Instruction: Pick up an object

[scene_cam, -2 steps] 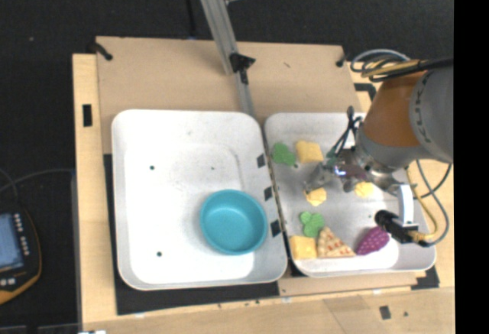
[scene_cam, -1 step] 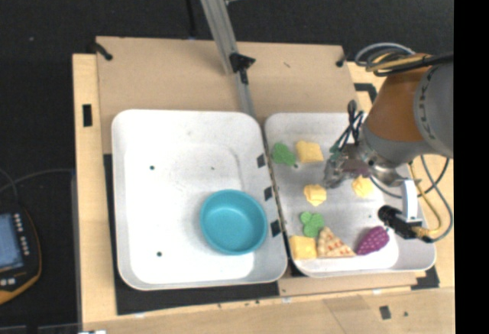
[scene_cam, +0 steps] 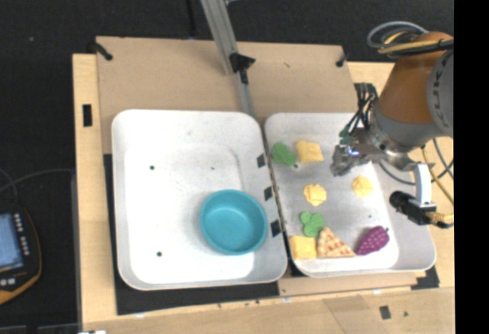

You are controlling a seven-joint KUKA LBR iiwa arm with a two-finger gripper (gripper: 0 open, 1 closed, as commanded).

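My gripper [scene_cam: 341, 163] hangs over the right bin [scene_cam: 405, 252], in its upper middle part. Small toy foods lie around it: a yellow block [scene_cam: 309, 151] to its left, a green piece [scene_cam: 283, 154] further left, a yellow piece [scene_cam: 315, 193] below it, and a small yellow piece [scene_cam: 362, 186] to its lower right. Near the bin's front lie a green broccoli-like piece [scene_cam: 311, 223], a yellow cube [scene_cam: 302, 248], a pizza slice [scene_cam: 333, 244] and purple grapes [scene_cam: 372, 240]. Nothing shows between the fingers.
A teal bowl [scene_cam: 231, 221] sits in the left bin [scene_cam: 145, 141], near its front right. A grey metal pole [scene_cam: 218, 15] slants up from between the bins. The arm's orange band [scene_cam: 405, 92] and cables stand over the right bin's far right edge.
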